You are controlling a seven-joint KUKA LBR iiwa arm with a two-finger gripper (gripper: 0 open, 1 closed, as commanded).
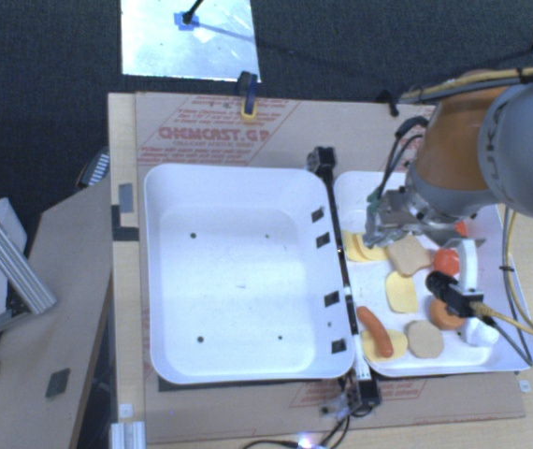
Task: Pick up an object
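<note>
The right white bin (352, 187) holds several toy food pieces. My gripper (377, 234) is low over the bin's left side, just above a yellow piece (364, 249). A tan bread slice (407, 255) lies right beside it, touching the gripper's body. Farther right is a red-orange round piece (446, 260). A yellow slice (400, 294) lies in the middle. Toward the front are a red sausage (374, 329), a tan round piece (424, 340) and an orange piece (444, 317). The wrist hides the bin's back part.
The left white bin (159, 251) stands next to the right one, with black clips (323, 215) along the shared rim. A shiny metal plate (190, 26) lies behind the bench. A grey rail (5, 260) sits at the far left.
</note>
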